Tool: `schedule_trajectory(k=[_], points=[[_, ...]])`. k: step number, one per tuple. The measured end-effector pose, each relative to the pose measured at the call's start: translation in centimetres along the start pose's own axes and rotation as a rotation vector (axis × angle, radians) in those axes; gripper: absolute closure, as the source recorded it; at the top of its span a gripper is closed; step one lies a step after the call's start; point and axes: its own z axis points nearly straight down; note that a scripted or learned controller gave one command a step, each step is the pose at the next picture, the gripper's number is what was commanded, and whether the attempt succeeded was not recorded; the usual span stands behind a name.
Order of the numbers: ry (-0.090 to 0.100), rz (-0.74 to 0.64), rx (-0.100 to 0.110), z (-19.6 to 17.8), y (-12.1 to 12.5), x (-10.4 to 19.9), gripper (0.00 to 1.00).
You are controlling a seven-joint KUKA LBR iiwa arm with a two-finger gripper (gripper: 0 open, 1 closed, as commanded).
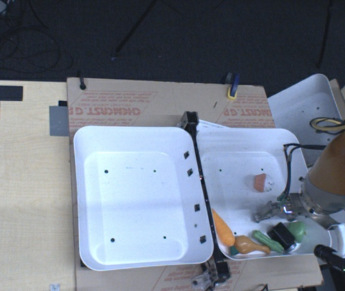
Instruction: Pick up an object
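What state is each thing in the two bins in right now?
Left bin: flat on the bench, upright.
Right bin: flat, holding items.
Red block: lying loose, apart from the rest.
Orange carrot: lying against the dividing edge.
Green toy: lying in the near corner.
Tool: low inside the right bin.

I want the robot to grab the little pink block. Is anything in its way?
Nothing visible stands between them. The gripper sits low in the right bin, and the pink block lies just beyond it on bare white floor. The carrot and other toys lie off to the side.
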Motion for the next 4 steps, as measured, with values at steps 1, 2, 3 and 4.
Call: schedule_trajectory(k=[1,2,3,4], points=[[-0.001,-0.004,-0.001,-0.1,2.2,-1.4,0.0],[0.001,-0.006,0.001,-0.1,1.9,1.5,0.0],[-0.001,-0.001,0.002,-1.5,-0.8,-1.4,0.0],[0.002,-0.004,0.002,0.0,-0.1,-1.2,0.0]])
